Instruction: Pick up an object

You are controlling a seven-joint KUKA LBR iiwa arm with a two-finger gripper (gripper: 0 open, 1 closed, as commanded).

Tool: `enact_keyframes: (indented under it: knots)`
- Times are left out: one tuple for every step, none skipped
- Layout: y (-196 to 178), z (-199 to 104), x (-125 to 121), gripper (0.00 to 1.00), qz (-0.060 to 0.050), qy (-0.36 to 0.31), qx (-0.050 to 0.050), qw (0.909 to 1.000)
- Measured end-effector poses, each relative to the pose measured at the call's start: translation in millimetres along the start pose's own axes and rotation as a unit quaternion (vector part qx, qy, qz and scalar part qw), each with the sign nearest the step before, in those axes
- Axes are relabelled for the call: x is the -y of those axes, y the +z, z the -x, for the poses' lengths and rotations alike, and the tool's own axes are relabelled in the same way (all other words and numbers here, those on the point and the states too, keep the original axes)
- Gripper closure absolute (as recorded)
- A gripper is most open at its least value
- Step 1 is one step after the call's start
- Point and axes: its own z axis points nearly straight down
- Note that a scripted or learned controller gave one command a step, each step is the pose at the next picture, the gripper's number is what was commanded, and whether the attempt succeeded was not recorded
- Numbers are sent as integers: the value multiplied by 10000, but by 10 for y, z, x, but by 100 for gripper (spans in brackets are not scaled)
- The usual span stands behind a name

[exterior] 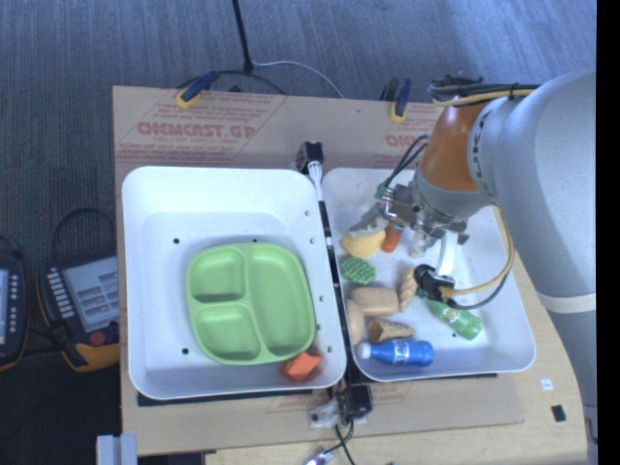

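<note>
Blue carpet under cardboard-topped bench [194,134]. Gripper [402,223] low in right bin [518,352], amid yellow piece [361,244], orange piece [390,239], blue bottle [399,354]; grip state indeterminable. Green divided plate [252,301] in left bin [155,211].

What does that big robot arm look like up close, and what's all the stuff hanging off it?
The arm is thick, rounded and light grey, with a glossy orange band just above the wrist. Black cables run along its top, and a yellow cable loops down from the wrist. The gripper is a small cluster of metal parts with bits of green and red wiring.
</note>
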Motion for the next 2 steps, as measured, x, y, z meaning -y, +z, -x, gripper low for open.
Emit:
enact_keyframes:
  knots:
    - [16,337,-423,0,-2,-46,0,10000]
    - [9,82,-240,0,4,-542,10,9985]
